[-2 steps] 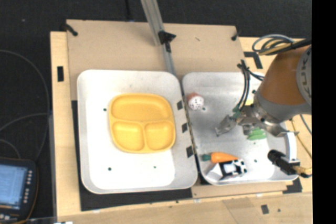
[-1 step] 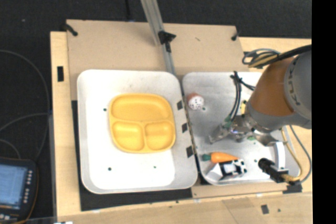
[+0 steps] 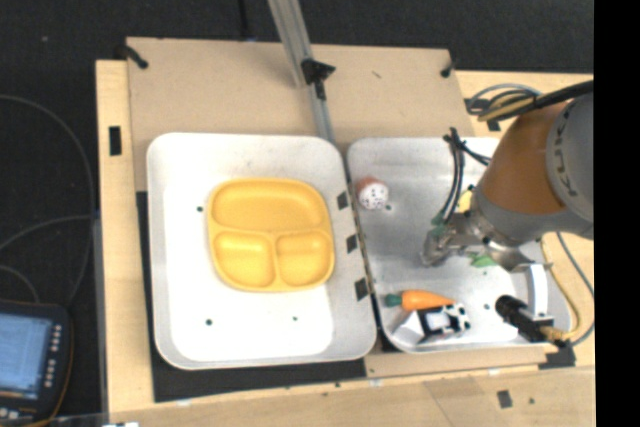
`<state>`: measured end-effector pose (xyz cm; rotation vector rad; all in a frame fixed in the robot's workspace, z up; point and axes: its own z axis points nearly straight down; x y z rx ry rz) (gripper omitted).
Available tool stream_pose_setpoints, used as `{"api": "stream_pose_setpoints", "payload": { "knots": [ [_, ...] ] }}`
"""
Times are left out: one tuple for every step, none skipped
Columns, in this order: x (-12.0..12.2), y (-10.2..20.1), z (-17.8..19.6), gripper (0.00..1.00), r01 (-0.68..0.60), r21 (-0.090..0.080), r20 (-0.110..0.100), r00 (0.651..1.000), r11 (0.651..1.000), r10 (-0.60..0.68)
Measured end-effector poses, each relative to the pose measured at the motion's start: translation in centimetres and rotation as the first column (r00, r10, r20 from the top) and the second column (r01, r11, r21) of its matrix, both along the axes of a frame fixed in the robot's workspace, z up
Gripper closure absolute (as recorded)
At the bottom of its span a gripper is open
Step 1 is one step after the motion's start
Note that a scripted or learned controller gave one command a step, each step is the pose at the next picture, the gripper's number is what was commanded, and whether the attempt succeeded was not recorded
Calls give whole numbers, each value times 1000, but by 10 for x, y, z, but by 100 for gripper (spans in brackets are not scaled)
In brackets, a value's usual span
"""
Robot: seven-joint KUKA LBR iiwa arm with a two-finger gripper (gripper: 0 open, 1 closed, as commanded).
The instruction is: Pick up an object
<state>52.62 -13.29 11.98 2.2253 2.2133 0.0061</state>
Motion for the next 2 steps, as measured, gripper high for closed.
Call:
{"api": "stream_pose_setpoints", "payload": {
  "knots": [
    [6,-1,44,100,-8,-2,2,1000,1000,8],
    [6,-5,88,100,-9,-2,2,1000,1000,9]
  ]
}}
